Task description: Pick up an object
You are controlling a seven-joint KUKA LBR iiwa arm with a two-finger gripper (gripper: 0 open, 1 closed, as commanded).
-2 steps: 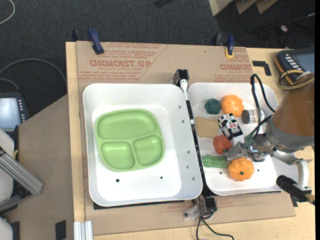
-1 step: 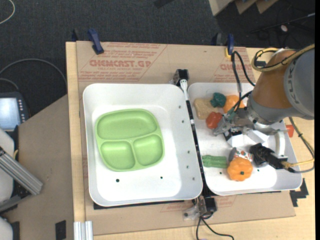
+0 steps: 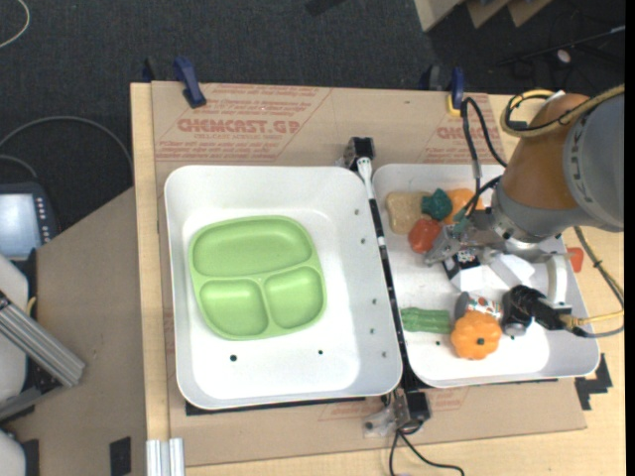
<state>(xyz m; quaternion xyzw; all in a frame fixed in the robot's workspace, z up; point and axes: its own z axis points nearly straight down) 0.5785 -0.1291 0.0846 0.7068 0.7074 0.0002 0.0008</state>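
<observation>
A green divided plate (image 3: 259,276) lay in the left bin (image 3: 189,196), well to the left of the pincer (image 3: 451,251) and across the seam between the two bins. In the right bin (image 3: 516,370), a green leafy piece (image 3: 425,319) lay below and slightly left of the pincer, near the bin's left wall. A tan flat piece (image 3: 404,209) sat above and to the left of the pincer, and a red object (image 3: 424,234) lay just beside the pincer on its left, possibly touching it. A teal object (image 3: 436,203) sat just above the pincer, with an orange object (image 3: 462,202) next to it on the right. An orange pumpkin (image 3: 474,335) sat below and to the right of the pincer, near the bin's front edge. The pincer hung low over the bin floor among these objects; whether it was parted or closed could not be told, and nothing was seen gripped in it.
</observation>
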